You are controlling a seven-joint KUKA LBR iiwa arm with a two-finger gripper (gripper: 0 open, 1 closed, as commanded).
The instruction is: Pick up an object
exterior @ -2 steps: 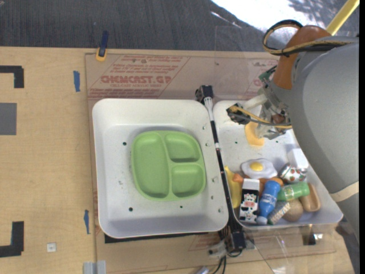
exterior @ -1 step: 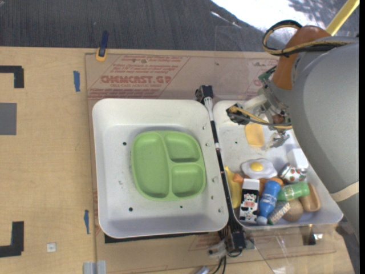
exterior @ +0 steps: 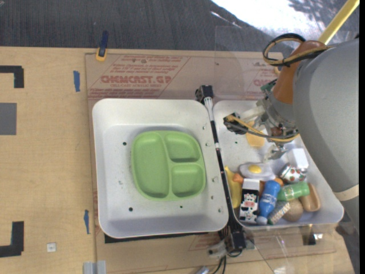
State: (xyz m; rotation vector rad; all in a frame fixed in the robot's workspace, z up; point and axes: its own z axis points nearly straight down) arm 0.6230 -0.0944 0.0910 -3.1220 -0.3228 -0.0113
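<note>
My gripper hangs over the far half of the right bin, below the grey arm with its orange band. Just in front of it lies a pile of small items: a fried-egg toy, a blue bottle, a green bottle, a black-and-white carton, a small white box with red and green print and a brown bread-like piece. The gripper stands a little beyond the egg toy and the white box. I see nothing held in it.
In the left bin a green divided plate lies flat in the middle. The bins meet at a raised rim with a black clamp at each end. The arm's bulk covers the right bin's far right corner.
</note>
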